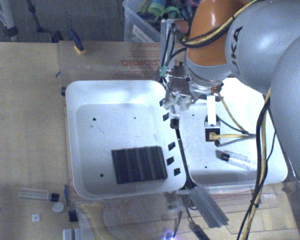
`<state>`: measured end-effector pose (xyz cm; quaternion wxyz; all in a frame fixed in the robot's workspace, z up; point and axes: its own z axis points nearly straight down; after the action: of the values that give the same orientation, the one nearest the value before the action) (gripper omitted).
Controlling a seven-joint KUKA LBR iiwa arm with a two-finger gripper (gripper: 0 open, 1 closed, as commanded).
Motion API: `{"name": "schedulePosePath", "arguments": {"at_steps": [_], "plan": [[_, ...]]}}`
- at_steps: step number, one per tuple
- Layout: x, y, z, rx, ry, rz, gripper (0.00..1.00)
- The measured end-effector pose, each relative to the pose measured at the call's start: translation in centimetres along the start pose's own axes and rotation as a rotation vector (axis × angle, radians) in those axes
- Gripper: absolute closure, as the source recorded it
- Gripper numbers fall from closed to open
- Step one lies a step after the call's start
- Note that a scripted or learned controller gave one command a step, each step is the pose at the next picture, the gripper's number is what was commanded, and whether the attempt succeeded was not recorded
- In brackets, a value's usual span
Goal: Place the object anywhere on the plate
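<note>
A black ribbed rectangular plate (pixel 139 164) lies flat in the front part of the left bin (pixel 80 134). A clear tube-shaped object with a dark end (pixel 233 159) lies on the floor of the right bin (pixel 270 171), near its front. My gripper (pixel 174 108) hangs from the grey and orange arm over the wall between the two bins, toward the back. It is well above and behind the plate and left of the tube. Whether it holds anything is hidden by the wrist hardware.
Small black tags (pixel 171 146) line the wall between the bins. A white bar with a yellow-and-black connector (pixel 212 129) and cables hangs from the wrist over the right bin. A tub of colourful items (pixel 157 6) stands behind. Small parts (pixel 40 196) lie on the bench front left.
</note>
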<state>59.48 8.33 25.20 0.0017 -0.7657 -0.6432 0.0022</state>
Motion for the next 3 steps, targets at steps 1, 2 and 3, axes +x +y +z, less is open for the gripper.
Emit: {"name": "schedulePosePath", "arguments": {"at_steps": [1, 2, 3], "plan": [[11.1, 5.2, -8.3, -0.006, 0.0, -0.156, 1.0], [5.2, -0.7, -17.2, -0.008, 0.0, -0.35, 1.0], [10.2, -0.1, -18.3, -0.006, 0.003, 0.449, 1.0]]}}
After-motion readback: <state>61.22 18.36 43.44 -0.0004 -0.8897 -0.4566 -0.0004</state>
